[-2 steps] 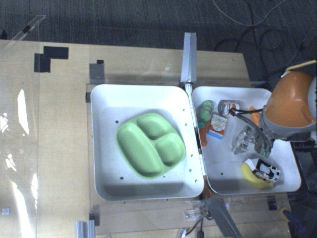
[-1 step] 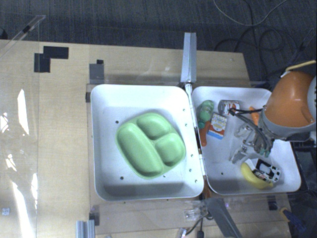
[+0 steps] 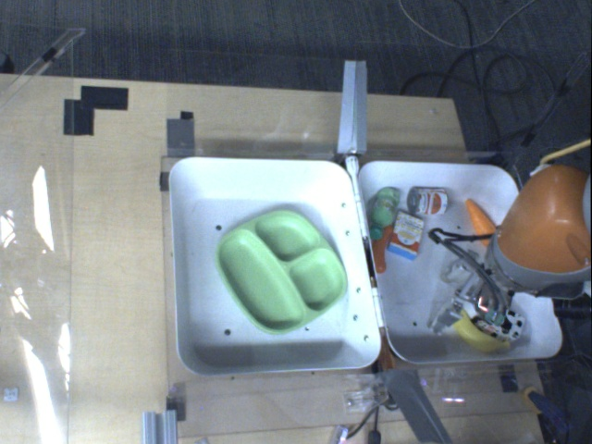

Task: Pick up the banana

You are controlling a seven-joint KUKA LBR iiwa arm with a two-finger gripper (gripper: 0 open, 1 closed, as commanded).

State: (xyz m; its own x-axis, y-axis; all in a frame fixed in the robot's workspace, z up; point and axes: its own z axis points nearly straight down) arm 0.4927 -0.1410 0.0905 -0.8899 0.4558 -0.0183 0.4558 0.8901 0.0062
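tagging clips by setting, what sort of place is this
Likely a robotics lab test bench: two white bins fixed side by side on a wooden bench, a grey and orange robot arm reaching into the right one, loose cables on the carpet.

No text, brand or number can be read at this sharpness. The small carton (image 3: 405, 236) in the right bin (image 3: 541, 340) has a printed face in white, orange and blue, but its letters are too blurred to read. The can (image 3: 427, 200) beside it carries a label with red and dark marks, also not legible.
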